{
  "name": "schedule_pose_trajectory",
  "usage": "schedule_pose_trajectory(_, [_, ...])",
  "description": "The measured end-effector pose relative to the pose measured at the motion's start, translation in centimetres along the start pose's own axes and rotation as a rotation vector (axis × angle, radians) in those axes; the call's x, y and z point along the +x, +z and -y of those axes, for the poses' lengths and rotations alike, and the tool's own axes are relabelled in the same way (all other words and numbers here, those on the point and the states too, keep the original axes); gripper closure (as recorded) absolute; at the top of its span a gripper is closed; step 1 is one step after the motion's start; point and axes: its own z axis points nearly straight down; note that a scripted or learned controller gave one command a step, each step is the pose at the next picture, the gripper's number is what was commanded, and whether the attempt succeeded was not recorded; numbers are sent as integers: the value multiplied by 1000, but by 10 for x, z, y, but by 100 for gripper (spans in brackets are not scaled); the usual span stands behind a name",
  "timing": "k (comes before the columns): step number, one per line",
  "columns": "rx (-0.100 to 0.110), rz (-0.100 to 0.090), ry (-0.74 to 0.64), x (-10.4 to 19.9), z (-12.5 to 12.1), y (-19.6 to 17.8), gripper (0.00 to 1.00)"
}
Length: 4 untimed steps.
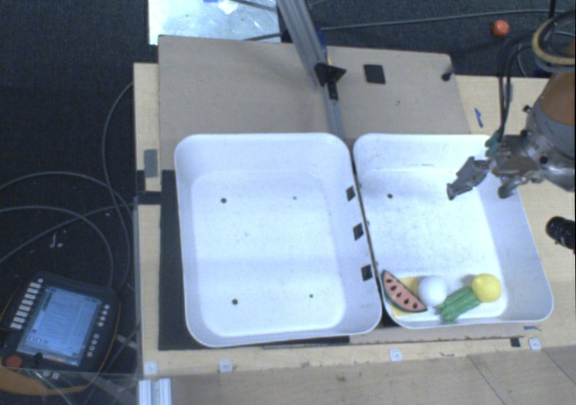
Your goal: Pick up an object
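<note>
Approach step: end effector (486,176) over right bin (526,255), fingers apart, nothing gripped. Next: drop toward watermelon slice (403,292) cluster at near edge.

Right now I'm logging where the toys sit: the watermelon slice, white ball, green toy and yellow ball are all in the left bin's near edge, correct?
Wrong bin. The camera view shows the watermelon slice, white ball, green toy and yellow ball along the near edge of the right bin.
</note>
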Motion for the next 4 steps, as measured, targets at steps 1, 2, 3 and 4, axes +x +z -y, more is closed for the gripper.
schedule_pose_trajectory(1, [3,-1,-3,42,-8,43,0])
schedule_pose_trajectory(2, [-1,0,0,40,-8,31,100])
schedule_pose_trajectory(3, [1,0,-1,36,-44,58,100])
schedule_pose_trajectory(4, [1,0,0,40,-61,67,100])
